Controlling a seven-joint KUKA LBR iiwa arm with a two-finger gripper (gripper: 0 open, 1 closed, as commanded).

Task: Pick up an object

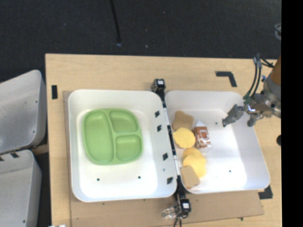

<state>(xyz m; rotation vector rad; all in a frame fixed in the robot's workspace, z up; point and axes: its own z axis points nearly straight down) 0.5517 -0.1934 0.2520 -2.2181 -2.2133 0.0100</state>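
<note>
Bench holding two white bins: left bin holds a green divided plate; right bin holds yellow and brown food pieces clustered along its left wall, well apart from the open, empty hand at its far right edge, apparently poised for descent.

Glossy white plastic bins; matt green plastic tray; pale wood bench; metal claw.

No readable text, labels or numbers anywhere
</note>
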